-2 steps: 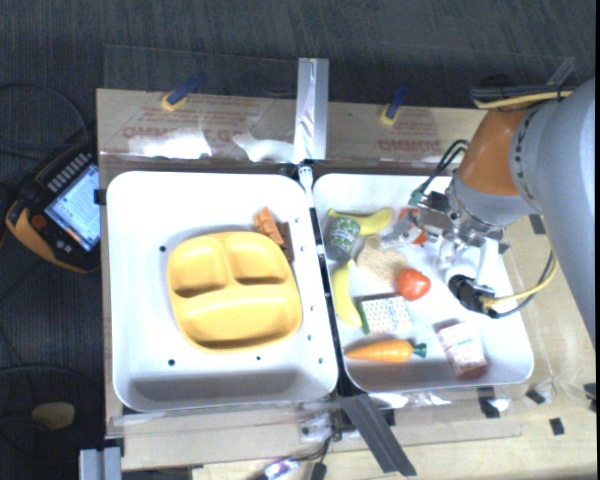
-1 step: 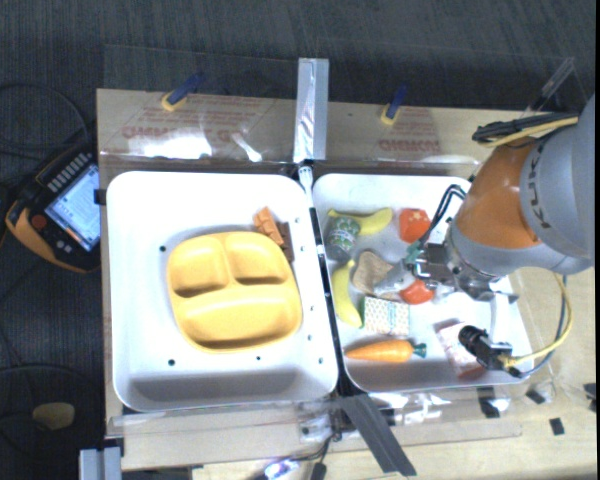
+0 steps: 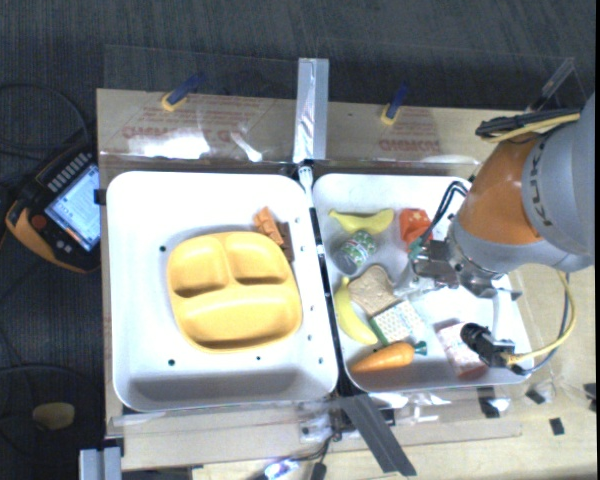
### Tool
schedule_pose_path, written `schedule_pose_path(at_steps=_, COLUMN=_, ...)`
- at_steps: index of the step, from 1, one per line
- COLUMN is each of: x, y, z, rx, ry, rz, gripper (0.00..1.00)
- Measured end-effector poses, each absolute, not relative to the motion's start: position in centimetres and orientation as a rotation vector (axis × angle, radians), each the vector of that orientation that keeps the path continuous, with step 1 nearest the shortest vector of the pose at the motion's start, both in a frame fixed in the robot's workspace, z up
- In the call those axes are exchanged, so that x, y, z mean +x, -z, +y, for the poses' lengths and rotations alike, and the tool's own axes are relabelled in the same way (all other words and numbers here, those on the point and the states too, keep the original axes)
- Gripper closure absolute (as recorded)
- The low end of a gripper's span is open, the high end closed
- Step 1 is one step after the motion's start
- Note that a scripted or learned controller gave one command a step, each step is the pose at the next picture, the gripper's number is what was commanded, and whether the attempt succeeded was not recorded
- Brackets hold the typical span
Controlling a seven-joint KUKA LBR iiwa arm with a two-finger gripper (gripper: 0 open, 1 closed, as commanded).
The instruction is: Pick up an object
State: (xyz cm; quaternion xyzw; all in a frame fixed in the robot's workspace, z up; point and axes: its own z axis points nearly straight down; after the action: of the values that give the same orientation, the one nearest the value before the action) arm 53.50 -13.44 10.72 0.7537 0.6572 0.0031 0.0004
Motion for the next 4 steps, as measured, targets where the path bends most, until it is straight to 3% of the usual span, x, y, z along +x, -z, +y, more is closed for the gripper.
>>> schedule_pose_path(at_steps=1, x=53.5, y=-10.7, z=-13.4, rx=2.367, ry=-0.009, rz=2.065, gripper=0.00)
schedule_pose_path(at_steps=2, x=64.6, y=-8.7, z=-13.7, rx=2.413, ry=0.025, rz=2.023, gripper=0.00)
schedule_pose_path(at_steps=3, x=65.2, y=-8.2, z=-16.5, rx=2.075, ry=0.068, rz=2.432, gripper=0.00)
schedule_pose_path(at_steps=4, x=63.8, y=-8.7, z=-12.4, rx=2.252, ry=0.011, rz=2.190, gripper=0.00)
